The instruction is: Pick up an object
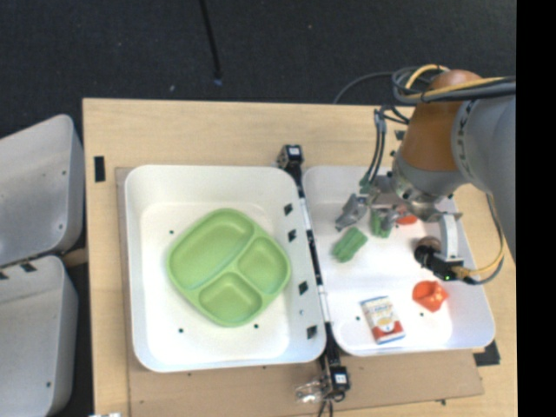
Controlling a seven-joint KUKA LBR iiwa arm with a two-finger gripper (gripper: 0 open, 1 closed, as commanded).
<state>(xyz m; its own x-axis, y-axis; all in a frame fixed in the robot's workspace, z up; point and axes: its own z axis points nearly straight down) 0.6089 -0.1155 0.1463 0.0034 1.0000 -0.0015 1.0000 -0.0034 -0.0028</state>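
**Arm over the right bin, several small items below it**

Nearest the lens, at the bottom edge of the frame, a small metal clip [317, 393] sits at the front of the wooden counter [217, 133], just below the seam between the two bins.

Left of centre lies the left shallow white bin [139, 320], holding a light green plastic plate with three compartments [228, 266], turned at an angle.

On the right, the right shallow white bin [469, 315] carries the loose items. A small white and red printed carton [382, 319] lies flat near its lower edge. Just right of it and a little higher sits a small orange plastic piece [428, 295]. Toward the bin's upper left lies a green oblong block [349, 245], tilted.

Reaching in from the right of the frame, the grey arm with its orange band [439, 137] hangs over the upper part of the right bin. Its end effector [375, 215] sits just above and right of the green block, with a second small green object [380, 223] right beside its tip; whether the fingers are open, closed or gripping cannot be told from this angle.

Two pale grey panels [35, 189] stand at the left edge of the frame.
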